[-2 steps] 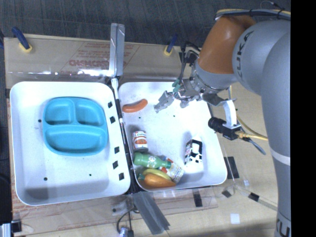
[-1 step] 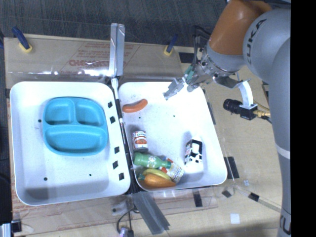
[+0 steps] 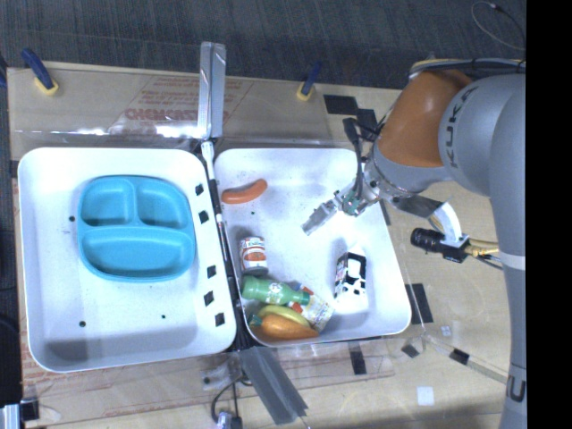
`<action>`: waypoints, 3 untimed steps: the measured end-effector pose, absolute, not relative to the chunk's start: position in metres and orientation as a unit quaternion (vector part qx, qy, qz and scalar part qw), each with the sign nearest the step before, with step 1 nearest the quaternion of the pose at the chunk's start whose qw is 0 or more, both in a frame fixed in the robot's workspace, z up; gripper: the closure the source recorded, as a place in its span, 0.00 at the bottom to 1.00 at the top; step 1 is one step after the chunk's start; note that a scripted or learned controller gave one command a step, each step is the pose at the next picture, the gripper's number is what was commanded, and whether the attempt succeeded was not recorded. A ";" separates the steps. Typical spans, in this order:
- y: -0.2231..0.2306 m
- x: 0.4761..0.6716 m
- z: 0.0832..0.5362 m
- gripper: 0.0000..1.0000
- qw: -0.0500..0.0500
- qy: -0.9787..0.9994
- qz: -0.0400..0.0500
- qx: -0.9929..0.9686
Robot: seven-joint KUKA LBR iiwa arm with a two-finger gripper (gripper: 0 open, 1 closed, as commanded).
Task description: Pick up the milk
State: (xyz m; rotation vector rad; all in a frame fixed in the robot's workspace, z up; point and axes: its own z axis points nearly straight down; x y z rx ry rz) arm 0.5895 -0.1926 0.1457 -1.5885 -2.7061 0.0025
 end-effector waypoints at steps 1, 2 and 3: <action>-0.204 0.610 0.146 0.00 0.000 -0.847 0.000 -0.532; -0.210 0.561 0.176 0.00 0.001 -0.869 0.000 -0.494; -0.210 0.510 0.092 0.00 -0.001 -0.900 0.000 -0.435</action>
